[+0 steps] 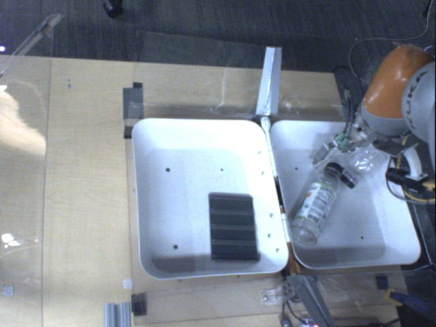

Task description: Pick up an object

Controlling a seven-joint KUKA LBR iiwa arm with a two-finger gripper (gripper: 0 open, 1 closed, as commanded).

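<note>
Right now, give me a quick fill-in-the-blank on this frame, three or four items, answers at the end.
1. The black ribbed rectangular block lies in the ____ white bin of the camera view.
2. The clear plastic bottle lies on its ____ in the right white bin.
3. The bottle's dark cap points toward the ____ of the view.
4. The band above the grey arm's wrist is ____.

Answers: left; side; top; orange
</note>
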